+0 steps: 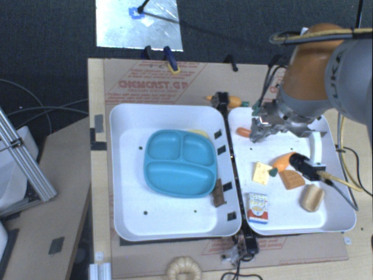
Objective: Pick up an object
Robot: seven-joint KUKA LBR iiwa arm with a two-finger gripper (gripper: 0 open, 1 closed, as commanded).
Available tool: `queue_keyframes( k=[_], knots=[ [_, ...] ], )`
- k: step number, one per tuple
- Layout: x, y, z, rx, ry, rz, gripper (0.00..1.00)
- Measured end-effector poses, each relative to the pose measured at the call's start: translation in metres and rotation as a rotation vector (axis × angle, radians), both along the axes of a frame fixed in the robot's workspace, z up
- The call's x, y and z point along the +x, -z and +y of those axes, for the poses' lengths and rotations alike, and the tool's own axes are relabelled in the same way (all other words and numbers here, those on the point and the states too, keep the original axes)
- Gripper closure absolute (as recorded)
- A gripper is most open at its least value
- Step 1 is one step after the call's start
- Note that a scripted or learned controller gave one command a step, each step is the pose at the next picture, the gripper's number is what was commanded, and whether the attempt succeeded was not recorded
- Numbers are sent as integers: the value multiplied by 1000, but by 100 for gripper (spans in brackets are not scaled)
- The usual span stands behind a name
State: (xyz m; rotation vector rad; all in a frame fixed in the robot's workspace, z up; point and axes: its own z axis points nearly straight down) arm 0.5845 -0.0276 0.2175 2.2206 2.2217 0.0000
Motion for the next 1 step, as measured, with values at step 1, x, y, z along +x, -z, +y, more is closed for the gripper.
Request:
queue_keyframes(
  k=[1],
  knots=[
    [3, 0, -2, 0, 0, -2, 100]
  ],
)
